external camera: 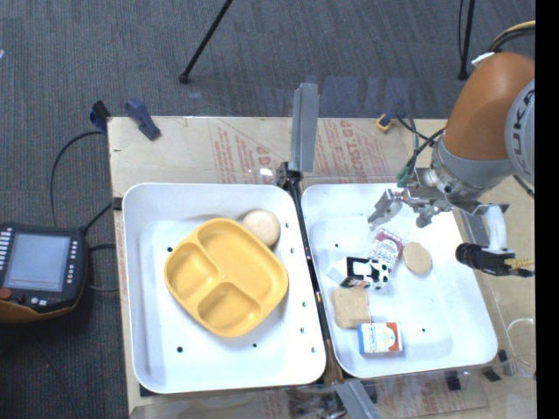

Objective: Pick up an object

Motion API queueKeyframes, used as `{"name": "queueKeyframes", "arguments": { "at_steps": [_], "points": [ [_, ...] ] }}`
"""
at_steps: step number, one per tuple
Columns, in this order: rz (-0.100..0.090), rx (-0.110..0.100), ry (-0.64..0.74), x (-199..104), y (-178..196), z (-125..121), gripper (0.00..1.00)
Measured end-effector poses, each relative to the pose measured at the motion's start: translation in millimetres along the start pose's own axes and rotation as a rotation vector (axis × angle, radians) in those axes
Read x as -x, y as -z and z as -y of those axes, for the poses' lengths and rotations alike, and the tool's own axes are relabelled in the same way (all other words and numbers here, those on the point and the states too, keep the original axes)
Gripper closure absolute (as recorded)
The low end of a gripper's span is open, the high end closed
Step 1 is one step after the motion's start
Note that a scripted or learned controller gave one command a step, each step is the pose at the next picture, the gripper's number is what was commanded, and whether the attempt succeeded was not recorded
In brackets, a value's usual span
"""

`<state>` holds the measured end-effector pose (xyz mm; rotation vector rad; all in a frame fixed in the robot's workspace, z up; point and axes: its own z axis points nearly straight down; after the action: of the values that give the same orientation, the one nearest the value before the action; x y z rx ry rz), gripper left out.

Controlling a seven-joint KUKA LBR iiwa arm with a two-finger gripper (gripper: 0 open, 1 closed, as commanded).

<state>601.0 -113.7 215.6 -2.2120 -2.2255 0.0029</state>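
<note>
My gripper [404,214] hangs over the back of the right bin [463,321], its two fingers spread apart with nothing between them. Just below it lies a pink and white packet [386,250]. A black and white cow-patterned item [368,272] sits against the packet's lower left. A tan round cookie [417,257] lies to the packet's right. Nearer the front are a tan bread slice [351,306] and a small red, white and blue box [381,338].
The left bin [148,339] holds a yellow divided plate [226,276] with a beige round roll [261,227] at its far edge. A grey post [305,133] stands behind the wall between the bins. A teach pendant [37,271] lies left of the bench.
</note>
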Motion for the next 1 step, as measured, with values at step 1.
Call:
{"name": "queueKeyframes", "arguments": {
  "at_steps": [1],
  "points": [
    [0.002,0.007,0.184,78.0,-115.0,25.0,0.00]
  ]
}}
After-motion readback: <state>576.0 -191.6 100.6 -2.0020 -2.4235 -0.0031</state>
